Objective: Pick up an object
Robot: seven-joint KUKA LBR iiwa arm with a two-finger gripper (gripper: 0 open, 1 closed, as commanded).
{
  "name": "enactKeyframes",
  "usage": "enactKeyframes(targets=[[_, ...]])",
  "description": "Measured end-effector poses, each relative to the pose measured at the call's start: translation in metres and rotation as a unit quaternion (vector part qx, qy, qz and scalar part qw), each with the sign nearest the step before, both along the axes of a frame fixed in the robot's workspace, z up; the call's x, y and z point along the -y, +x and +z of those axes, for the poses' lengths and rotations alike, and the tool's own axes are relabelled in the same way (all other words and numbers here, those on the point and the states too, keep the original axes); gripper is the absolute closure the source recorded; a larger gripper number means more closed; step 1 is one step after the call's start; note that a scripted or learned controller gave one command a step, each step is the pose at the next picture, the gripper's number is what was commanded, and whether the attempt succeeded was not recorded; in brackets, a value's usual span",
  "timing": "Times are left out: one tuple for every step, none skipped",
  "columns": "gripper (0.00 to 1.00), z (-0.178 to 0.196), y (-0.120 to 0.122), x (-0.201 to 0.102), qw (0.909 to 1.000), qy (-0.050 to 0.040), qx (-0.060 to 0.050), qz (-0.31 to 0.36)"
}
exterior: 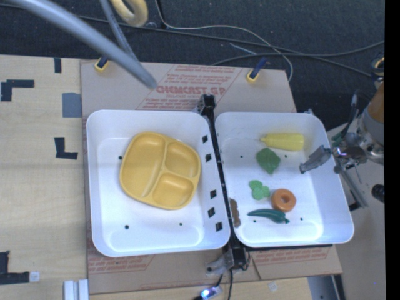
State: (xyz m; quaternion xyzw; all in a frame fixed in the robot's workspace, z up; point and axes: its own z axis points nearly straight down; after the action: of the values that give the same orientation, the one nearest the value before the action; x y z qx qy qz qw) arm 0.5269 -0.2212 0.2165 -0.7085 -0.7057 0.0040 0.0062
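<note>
**Hand at right bin's right rim, objects all to its left**

My hand (pixel 315 159) sits over the right edge of the right bin (pixel 331 230), reaching in from the right. Nothing between the fingers that I can see; whether they stand wide or narrow I cannot tell, too small and dark.

Candidates, all in the right bin: yellow corn (pixel 283 142) near the top, long axis running left-right, nearest to me, up and left of the hand. Green leafy piece (pixel 269 160) just below the corn, about level with the hand and further left. Small green piece (pixel 259 190), orange ring (pixel 284 199) just beside it, and dark green pepper (pixel 269 215) lying left-right along the bottom, all lower-left of me.

Left bin (pixel 100 186) holds a yellow divided plate (pixel 160 170), well apart from me.

Judgement: no pick begun. Corn looks the shortest reach; fingers should close across its short side.
</note>
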Motion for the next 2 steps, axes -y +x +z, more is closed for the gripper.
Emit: enactKeyframes(targets=[[0.00,0.007,0.003,-0.001,1.0000,-0.0018,0.006,0.002],[0.00,-0.056,0.007,-0.002,1.0000,-0.0009,0.004,0.002]])
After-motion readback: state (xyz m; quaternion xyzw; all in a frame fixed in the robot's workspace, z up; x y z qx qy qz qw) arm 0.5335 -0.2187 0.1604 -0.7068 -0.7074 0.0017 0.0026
